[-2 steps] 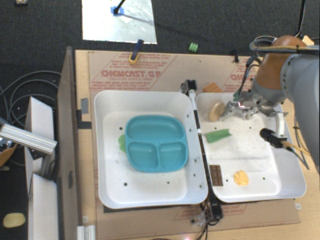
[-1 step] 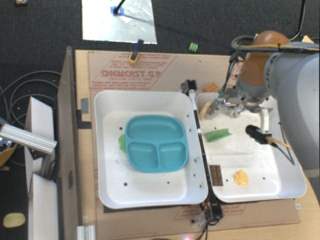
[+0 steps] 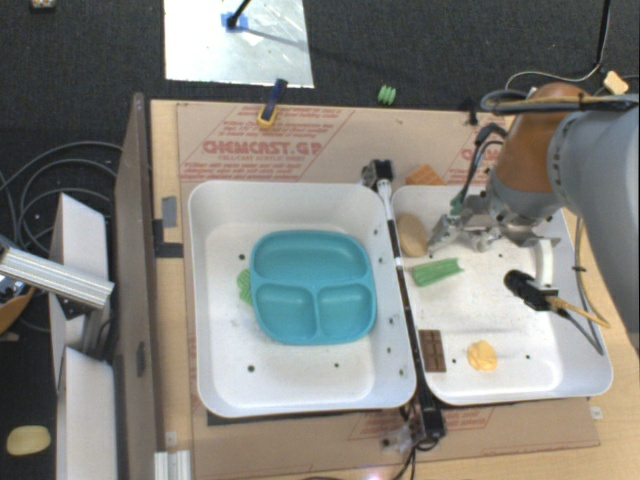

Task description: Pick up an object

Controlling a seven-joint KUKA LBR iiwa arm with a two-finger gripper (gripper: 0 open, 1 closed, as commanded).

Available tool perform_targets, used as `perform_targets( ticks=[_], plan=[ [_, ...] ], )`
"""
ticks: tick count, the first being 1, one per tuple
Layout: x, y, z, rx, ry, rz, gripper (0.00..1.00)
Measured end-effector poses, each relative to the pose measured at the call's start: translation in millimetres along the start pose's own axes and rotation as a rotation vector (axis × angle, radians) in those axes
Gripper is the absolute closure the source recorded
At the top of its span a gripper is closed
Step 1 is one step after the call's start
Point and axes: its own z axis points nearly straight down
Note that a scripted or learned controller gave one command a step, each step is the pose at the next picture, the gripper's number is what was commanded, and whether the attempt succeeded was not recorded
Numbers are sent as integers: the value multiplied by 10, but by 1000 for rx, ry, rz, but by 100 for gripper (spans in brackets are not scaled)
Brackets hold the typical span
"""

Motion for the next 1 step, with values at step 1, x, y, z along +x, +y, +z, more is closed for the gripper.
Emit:
perform_targets(
  ticks=[1],
  plan=[
    [130, -426, 3, 2, 1, -1, 0]
  ],
)
